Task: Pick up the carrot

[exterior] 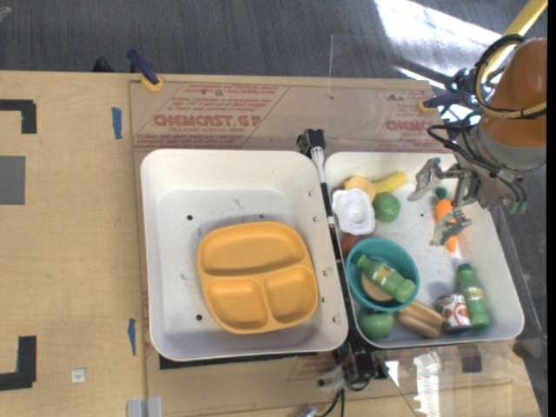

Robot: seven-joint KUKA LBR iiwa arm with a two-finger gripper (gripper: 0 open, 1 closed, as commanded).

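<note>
Straddling the carrot [446, 216], the end effector [443, 200] seems clamped on it, fingers part-spread.

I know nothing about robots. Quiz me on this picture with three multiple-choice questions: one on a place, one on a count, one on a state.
1. Where is the carrot?
A. In the left bin
B. In the right bin, by the gripper
C. On the bench outside both bins

2. How many compartments does the yellow tray have?
A. Two
B. Three
C. Five

3. How does the green bottle in the teal bowl sit?
A. Lying on its side
B. Standing upright
C. Standing on its cap

Answers:
1. B: the carrot lies in the right bin, right at the gripper.
2. B: the yellow tray has one long section above two smaller ones.
3. A: the green bottle lies slantwise across the teal bowl.
</note>
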